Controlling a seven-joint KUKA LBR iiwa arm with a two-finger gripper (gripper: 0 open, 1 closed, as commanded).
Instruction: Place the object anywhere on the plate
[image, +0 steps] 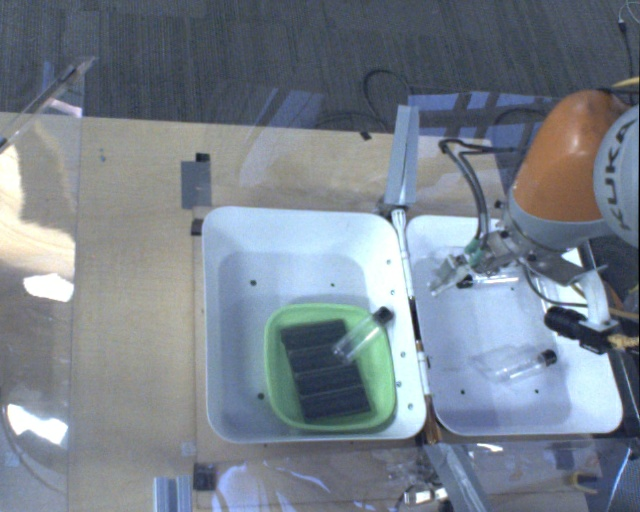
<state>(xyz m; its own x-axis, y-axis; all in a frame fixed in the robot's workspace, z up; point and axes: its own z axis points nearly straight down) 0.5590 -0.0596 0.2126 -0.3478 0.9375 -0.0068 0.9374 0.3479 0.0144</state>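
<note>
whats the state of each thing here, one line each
green plate: in the left bin, holding dark blocks
clear tube with black cap: lying tilted on the plate
second clear tube: lying flat in the right bin
gripper: over the right bin, holding nothing visible

Wooden bench, left bin, right bin

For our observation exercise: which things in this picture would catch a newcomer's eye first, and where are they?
The bright green plate in the left bin stands out, with a dark ridged block and a clear tube on it. At the right, the arm's orange band hangs above the right bin.
</note>
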